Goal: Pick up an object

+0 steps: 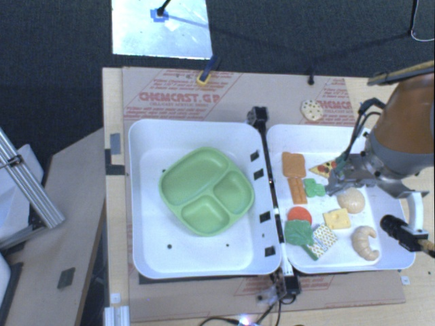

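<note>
Gripper (338, 177) sat low in right bin (380, 263) among toy food near pizza slice (323, 169); grip state unclear.

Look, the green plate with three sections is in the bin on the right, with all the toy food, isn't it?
Not quite. The camera view shows the green plate lying in the left bin, by itself. The toy food, like the croissant and the tomato, is in the right bin.
</note>
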Robot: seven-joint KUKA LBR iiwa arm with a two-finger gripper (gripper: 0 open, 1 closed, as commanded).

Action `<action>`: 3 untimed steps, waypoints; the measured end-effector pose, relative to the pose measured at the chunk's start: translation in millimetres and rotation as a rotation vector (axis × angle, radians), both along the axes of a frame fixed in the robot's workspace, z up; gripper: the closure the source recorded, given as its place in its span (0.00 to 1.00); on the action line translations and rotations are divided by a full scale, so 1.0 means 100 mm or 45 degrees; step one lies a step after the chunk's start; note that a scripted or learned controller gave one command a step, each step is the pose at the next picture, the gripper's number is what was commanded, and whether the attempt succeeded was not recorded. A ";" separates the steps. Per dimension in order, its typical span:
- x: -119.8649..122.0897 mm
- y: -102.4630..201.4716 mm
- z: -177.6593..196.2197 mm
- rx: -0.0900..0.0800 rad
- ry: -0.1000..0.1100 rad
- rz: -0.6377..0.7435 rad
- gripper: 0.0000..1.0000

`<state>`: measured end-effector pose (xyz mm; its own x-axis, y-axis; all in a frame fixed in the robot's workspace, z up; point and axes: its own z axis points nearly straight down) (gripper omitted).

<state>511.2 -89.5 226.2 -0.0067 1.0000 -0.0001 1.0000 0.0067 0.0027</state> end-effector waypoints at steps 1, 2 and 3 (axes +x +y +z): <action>0.07 0.59 0.08 0.002 0.000 0.004 1.00; 0.10 1.08 -0.07 0.001 0.002 0.000 1.00; 0.17 1.56 -0.11 0.002 0.002 0.003 1.00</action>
